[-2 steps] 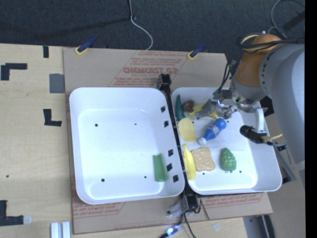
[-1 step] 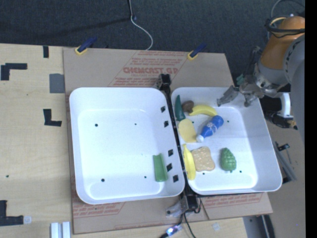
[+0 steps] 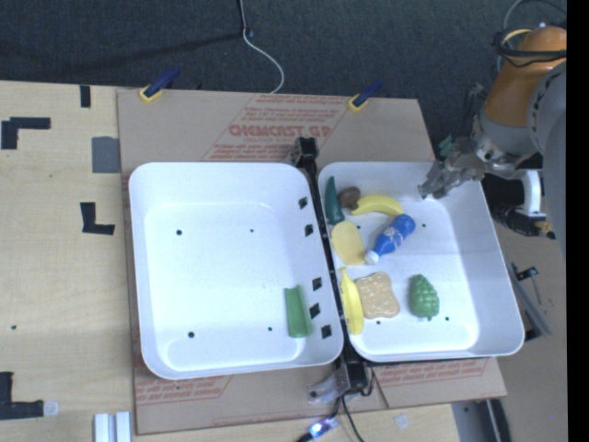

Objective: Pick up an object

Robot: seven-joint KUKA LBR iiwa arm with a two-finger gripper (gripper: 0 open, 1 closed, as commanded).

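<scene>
1. My pincer (image 3: pixel 440 184) hangs over the far right corner of the right bin (image 3: pixel 488 247), tips aimed down and left. How wide it stands I can't tell from this angle, and I see nothing in it.
2. The arm comes in from the right, orange band (image 3: pixel 520 90) high, wrist tipped so the pincer leans inward over the bin's rim.
3. Nearest target: the banana (image 3: pixel 377 206), lying just left of me near the far wall. It looks like a light, stiff toy with a smooth skin, so likely slippery. I'd take it across the thick middle, not at the tapering ends.
4. Just nearer sits the blue bottle (image 3: pixel 393 238), tilted on its side, white cap towards the near left. Round and smooth, so it may roll. A grip square across the body seems best.
5. The bread slice (image 3: pixel 376 296) lies flat near the front; thin, hard to get under.
6. The green lump (image 3: pixel 423 296), just right of the bread, is bumpy, which should give good purchase.
7. A yellow piece (image 3: pixel 348 241) and dark bits hug the left wall, too tight against it for clean fingers.
8. In the left bin (image 3: pixel 166 247) a green block (image 3: pixel 295 312) lies alone near the front right, well apart from me.
9. My call: banana first, closest and clear on both sides.
</scene>
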